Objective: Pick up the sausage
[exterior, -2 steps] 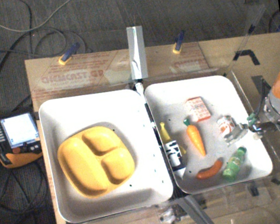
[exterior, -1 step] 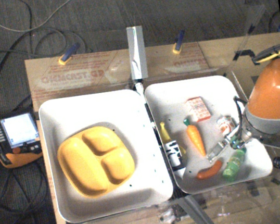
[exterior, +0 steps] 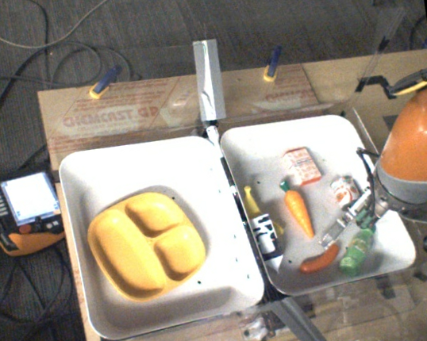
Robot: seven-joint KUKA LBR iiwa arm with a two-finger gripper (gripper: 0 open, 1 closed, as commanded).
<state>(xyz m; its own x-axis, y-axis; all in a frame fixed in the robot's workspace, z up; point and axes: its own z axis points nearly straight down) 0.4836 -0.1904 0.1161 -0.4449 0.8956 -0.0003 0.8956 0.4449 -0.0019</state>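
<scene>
The gripper [exterior: 334, 233] is hovering just above the sausage [exterior: 321, 260], fingers seemingly narrow and empty; neighbouring green bottle [exterior: 356, 251] risks being nudged.

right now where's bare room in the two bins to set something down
Right bin: bare floor along the far wall, above the small box. Left bin: a strip around the yellow tray. Crowded: near corner with carrot, sausage, green bottle.

End effector [exterior: 336, 232] hovers just above the sausage [exterior: 321, 260].
</scene>
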